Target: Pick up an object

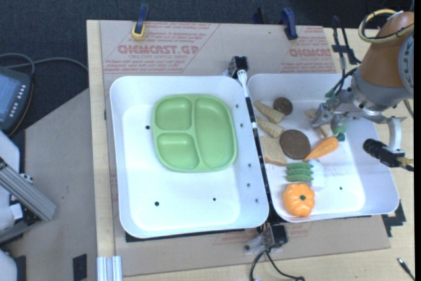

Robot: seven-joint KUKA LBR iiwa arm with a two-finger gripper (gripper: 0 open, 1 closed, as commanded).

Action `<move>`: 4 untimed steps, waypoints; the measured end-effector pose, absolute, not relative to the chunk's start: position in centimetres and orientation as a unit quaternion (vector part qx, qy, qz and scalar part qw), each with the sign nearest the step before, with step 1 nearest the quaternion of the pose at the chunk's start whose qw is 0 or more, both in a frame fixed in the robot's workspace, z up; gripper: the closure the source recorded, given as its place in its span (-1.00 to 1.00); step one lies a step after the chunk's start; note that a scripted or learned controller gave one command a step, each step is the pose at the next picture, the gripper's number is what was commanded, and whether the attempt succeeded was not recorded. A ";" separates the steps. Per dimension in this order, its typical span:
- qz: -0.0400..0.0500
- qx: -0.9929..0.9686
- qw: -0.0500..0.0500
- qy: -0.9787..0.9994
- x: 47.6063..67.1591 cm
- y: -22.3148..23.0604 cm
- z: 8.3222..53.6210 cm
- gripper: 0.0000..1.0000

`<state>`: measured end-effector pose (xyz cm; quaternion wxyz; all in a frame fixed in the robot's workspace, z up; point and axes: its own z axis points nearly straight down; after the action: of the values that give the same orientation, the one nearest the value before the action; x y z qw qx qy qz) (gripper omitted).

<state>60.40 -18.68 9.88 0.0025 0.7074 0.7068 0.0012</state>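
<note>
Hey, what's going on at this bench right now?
A robot arm reaches in over the right bin, its claw low among toy food near the carrot. An orange pumpkin, green pea pod and brown discs lie nearby. Nothing is visibly gripped. The left bin holds a green divided plate.

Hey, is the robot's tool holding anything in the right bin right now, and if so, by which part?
It cannot be told. The tool is low in the right bin, just above the carrot, but nothing is visibly in its grip.

The divided plate (195, 132) lies in the left bin (125, 161); the toy foods (299, 171) cluster in the right bin (375, 197).
</note>
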 end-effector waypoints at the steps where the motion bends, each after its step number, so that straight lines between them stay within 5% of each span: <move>1: 0.002 0.707 0.004 0.708 60.2 -17.9 15.8 1.00; 3: 0.001 0.707 0.003 0.707 59.5 -17.9 22.6 1.00; 4: 0.000 0.705 -0.002 0.709 60.7 -12.3 21.6 1.00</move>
<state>60.70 -12.29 21.55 -0.0015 0.7049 0.7093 0.0002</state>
